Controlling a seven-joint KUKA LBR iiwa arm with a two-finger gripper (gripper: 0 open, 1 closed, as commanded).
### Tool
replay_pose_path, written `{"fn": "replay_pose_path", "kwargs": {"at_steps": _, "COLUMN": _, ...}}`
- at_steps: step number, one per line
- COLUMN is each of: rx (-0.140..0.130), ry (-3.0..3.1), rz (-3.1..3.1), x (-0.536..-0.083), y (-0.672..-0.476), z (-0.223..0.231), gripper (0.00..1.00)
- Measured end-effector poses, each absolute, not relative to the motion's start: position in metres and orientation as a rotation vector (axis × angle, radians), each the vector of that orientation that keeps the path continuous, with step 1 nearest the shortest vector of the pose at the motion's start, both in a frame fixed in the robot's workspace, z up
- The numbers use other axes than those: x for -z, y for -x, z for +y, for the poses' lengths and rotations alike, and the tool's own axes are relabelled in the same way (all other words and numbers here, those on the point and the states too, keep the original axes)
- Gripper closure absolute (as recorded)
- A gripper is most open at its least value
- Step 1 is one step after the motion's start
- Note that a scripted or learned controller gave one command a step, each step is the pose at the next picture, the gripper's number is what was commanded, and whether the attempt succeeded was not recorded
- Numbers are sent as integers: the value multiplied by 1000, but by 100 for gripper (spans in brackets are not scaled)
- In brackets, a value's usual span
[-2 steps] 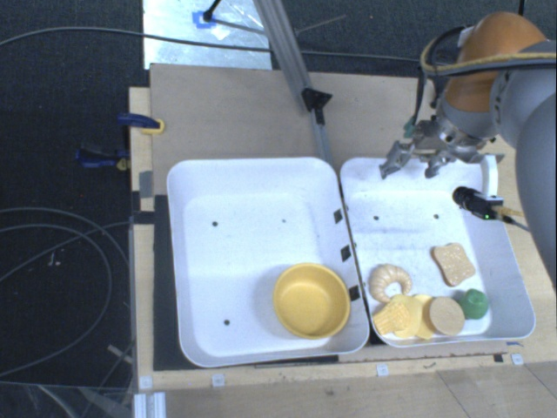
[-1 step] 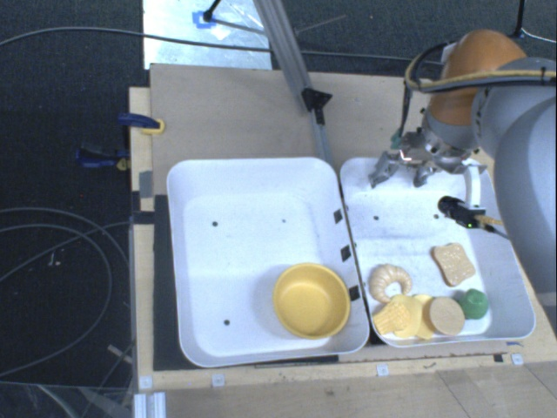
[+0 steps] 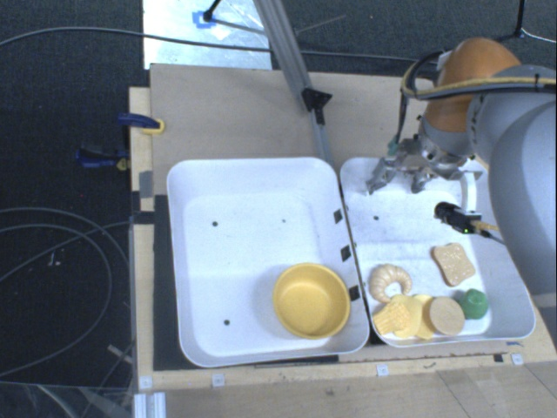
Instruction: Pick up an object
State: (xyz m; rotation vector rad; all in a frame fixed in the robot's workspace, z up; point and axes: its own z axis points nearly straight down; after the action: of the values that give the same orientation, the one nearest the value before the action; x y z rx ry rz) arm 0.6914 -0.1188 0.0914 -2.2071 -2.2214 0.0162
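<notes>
Yellow bowl [image 3: 312, 300] sits near in left bin [image 3: 200, 190]; no readable labels. My gripper [image 3: 399, 176] hangs spread open over right bin's [image 3: 513, 316] far end, holding nothing.

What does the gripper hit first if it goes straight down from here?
Probably bare floor of the right bin near its far end. The gripper hangs there, apart from the croissant and toast; depth is unclear.

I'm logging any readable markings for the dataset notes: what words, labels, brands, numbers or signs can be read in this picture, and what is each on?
None: no word, number, brand or sign can be read.
Yellow bowl in the left bin: plain, no print.
Toast-like piece, croissant-like piece and green piece in the right bin: no lettering.
Claw and arm: no legible marking.
Blue tape on the floor: blank.
</notes>
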Motion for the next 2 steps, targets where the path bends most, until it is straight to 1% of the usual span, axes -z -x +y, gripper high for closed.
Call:
{"fn": "replay_pose_path", "kwargs": {"at_steps": 1, "rx": -19, "ry": 2208, "rz": -2226, "x": -102, "y": -692, "z": -120, "gripper": 100}}
{"fn": "replay_pose_path", "kwargs": {"at_steps": 2, "rx": 7, "ry": 2223, "rz": -2229, "x": -150, "y": -688, "z": -116, "gripper": 100}}
